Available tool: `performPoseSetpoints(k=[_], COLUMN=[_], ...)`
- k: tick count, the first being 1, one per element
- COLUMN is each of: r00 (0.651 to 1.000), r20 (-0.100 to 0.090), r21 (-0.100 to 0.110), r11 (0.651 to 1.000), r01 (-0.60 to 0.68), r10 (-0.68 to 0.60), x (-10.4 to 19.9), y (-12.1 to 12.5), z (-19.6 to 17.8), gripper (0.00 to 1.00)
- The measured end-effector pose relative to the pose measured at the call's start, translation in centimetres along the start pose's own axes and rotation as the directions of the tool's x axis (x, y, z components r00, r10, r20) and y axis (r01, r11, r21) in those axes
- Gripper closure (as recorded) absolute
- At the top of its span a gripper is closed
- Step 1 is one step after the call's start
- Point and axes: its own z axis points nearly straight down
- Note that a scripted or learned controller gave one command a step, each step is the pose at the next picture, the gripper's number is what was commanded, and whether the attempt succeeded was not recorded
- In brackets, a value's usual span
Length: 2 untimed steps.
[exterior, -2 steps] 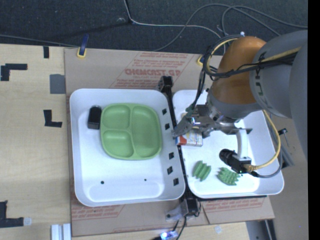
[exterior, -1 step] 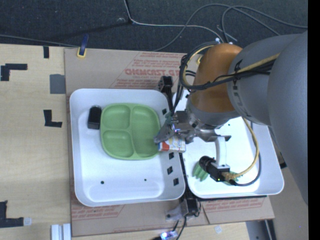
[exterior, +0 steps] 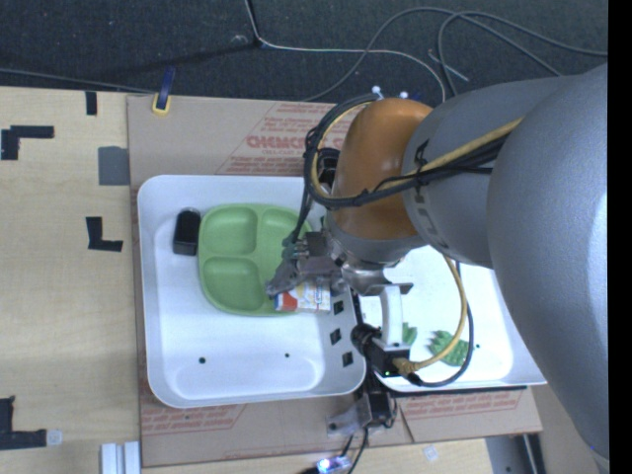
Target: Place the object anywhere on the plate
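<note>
A green divided plate (exterior: 237,255) lies in the left white bin (exterior: 237,373). My gripper (exterior: 294,280) hangs over the plate's lower right rim, under the grey arm with its orange band. Right beneath the gripper is a small red and white object (exterior: 304,300), at the edge of the plate near the wall between the bins. The gripper body hides much of it, and I cannot tell whether it is held or resting on the plate. A small black block (exterior: 186,232) lies in the bin just off the plate's left rim.
The right white bin (exterior: 494,363) holds a few small green pieces (exterior: 441,345), largely covered by the arm. Both bins sit on a cardboard sheet (exterior: 197,136) on the wooden bench. Cables run across the dark floor behind.
</note>
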Motion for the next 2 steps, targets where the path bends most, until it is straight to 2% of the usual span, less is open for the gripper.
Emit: performPoseSetpoints(k=[1, 2], r00=[1.0, 1.0], r20=[0.0, 0.002], r21=[-0.002, 0.0], r11=[1.0, 1.0], r01=[-0.001, -0.005], r10=[0.001, 0.005], x=[4.76, 4.48], y=[0.44, 0.43], z=[-0.33, -0.31], gripper=[1.0, 0.0])
